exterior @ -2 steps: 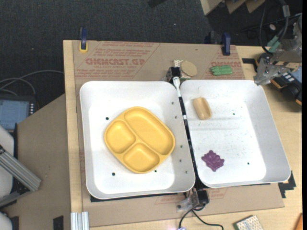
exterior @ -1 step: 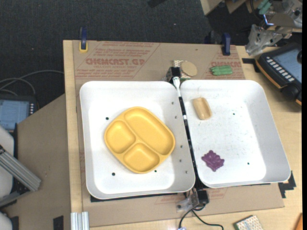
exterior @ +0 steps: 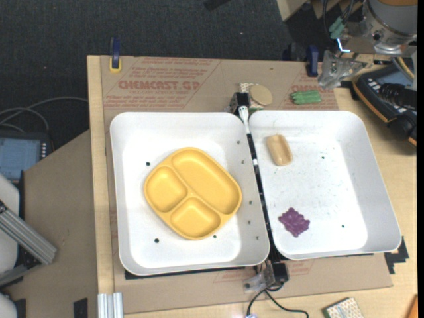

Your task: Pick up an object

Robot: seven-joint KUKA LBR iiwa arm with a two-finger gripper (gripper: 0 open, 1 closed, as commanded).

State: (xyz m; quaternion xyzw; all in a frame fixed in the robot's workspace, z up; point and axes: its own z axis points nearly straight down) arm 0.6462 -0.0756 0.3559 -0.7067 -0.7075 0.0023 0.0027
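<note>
Yellow divided plate (exterior: 192,192) lying in left bin (exterior: 126,138), 3 compartments up. Tan bread roll (exterior: 279,149) resting in right bin (exterior: 371,177) near its back-left corner, long axis running front to back. Purple grape cluster (exterior: 293,221) sitting nearer front, no clear axis. Gripper (exterior: 329,71) hanging above bench beyond right bin, well apart from all objects; cannot tell its state. Risk, judging: roll rolling sideways under off-centre close; plate too wide and flat for grasp.
</note>
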